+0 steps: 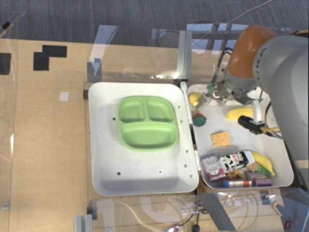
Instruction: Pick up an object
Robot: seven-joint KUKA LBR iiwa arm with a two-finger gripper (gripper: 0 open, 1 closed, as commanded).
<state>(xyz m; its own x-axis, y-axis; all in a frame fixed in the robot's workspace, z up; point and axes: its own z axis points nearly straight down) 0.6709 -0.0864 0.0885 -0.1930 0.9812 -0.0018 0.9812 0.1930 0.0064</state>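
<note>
My gripper (211, 92) hangs low over the back left part of the right bin (288, 170), under the orange-banded wrist. Just to its left, against the bin wall, lies a small yellow round fruit (194, 99). A green and red object (199, 120) sits a little nearer the front. To the gripper's right lies a yellow banana (239, 113), and an orange cracker square (220, 139) rests in the middle of the bin. I see nothing held in the gripper.
The left bin (104, 173) holds a green divided plate (147, 122). Along the right bin's front edge are a second banana (264, 163), small printed packages (228, 163) and markers (241, 182). The grey arm covers the bin's back right.
</note>
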